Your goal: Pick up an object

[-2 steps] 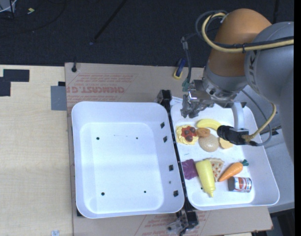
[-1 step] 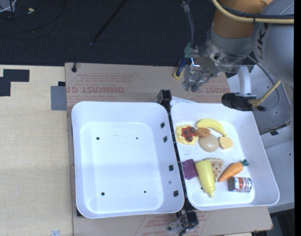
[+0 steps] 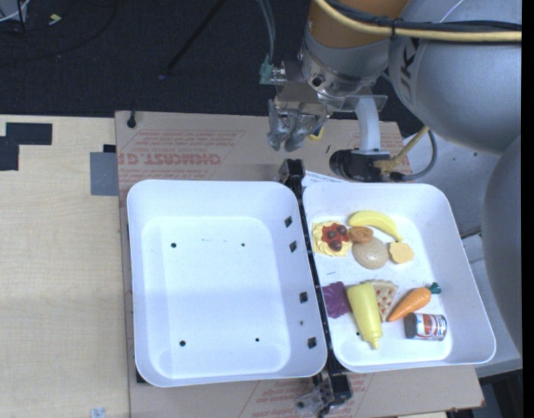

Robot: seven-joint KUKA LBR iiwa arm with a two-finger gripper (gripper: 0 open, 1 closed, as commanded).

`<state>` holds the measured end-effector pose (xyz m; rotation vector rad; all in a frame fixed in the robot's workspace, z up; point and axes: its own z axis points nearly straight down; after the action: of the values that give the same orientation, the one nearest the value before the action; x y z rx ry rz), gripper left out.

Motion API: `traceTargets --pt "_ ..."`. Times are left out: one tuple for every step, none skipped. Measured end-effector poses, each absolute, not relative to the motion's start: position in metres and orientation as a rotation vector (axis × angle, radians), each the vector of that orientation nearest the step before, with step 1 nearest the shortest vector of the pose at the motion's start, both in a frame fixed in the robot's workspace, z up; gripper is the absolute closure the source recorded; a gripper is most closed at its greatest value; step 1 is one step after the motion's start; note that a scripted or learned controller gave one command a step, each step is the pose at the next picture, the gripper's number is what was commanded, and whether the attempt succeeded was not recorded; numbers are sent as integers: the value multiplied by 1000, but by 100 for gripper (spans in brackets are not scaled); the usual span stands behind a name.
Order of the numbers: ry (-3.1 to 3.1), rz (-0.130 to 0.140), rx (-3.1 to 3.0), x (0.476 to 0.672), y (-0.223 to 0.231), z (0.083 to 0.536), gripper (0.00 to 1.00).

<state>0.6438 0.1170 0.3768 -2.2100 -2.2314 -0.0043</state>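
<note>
My gripper [image 3: 289, 138] hangs above the back edge of the bench, over the brown board behind the seam between the two bins, with nothing seen between its fingers. The right bin [image 3: 463, 259] holds the objects: a yellow banana [image 3: 377, 223], a small pizza-like disc with red topping [image 3: 333, 238], a beige round piece [image 3: 369, 253], a yellow bottle [image 3: 364, 310], a purple piece [image 3: 335, 299], a waffle-like piece [image 3: 386, 294], an orange carrot [image 3: 409, 302] and a small red-and-white can [image 3: 425, 326]. All lie well in front of the gripper.
The left bin [image 3: 153, 233] sits beside the right one, joined by a black clip strip [image 3: 303, 268]. The large grey arm fills the upper right. Brown board [image 3: 188, 151] lies behind the bins; the pale wood bench [image 3: 49, 277] extends to the left.
</note>
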Motion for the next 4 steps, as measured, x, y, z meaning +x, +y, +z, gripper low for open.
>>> traceTargets --pt "-2228 0 -2211 634 188 388 100" --pt "-2223 13 -2212 642 246 248 100" --pt "-2220 12 -2218 642 244 207 100" --pt "-2223 6 -2218 643 244 211 0"
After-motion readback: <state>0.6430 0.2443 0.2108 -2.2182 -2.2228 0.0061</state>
